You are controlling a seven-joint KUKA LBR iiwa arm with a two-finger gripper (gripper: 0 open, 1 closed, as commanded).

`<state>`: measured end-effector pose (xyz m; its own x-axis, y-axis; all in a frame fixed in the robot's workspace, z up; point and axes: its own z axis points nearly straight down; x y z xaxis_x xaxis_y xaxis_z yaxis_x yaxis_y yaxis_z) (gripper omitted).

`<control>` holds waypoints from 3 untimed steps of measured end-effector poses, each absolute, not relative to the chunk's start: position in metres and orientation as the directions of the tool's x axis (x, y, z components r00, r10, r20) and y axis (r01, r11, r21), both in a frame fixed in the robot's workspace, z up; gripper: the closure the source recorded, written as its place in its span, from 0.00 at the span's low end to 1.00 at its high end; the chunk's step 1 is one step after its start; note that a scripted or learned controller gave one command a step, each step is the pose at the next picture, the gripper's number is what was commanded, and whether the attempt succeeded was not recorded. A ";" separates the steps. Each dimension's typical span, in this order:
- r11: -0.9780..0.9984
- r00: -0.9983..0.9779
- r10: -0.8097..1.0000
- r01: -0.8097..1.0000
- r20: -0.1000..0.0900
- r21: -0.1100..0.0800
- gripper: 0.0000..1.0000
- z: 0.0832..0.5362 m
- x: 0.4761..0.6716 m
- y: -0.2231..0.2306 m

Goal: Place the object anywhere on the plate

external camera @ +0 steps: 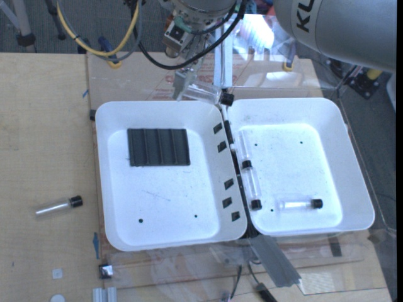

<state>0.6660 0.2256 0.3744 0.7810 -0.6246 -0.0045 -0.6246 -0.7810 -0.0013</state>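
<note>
Bench holds two bins (352, 168). Your gripper (189, 83) hangs behind them; grip state unreadable. Below it: one black plate (158, 146). Three tubes (301, 204) lower right, one tube (58, 205) far lower left.

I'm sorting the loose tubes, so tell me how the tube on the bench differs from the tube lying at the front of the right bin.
The bench tube lies on bare wood left of the bins; the bin tube rests on the right bin's white floor. The bench tube tilts, its cap end higher in the view; the bin tube lies nearly level. Both are clear with a black cap on the right end.
</note>
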 end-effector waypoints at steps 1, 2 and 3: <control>-0.547 0.547 -0.837 -0.837 -0.003 -0.008 1.00 0.436 0.667 0.225; -0.875 0.875 -0.484 -0.484 -0.004 -0.002 1.00 0.435 0.630 0.226; -0.192 0.192 -0.981 -0.981 -0.005 -0.007 1.00 0.436 0.667 0.225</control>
<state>0.6668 0.2254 0.4360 0.1924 -0.9813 -0.0051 -0.9813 -0.1923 -0.0074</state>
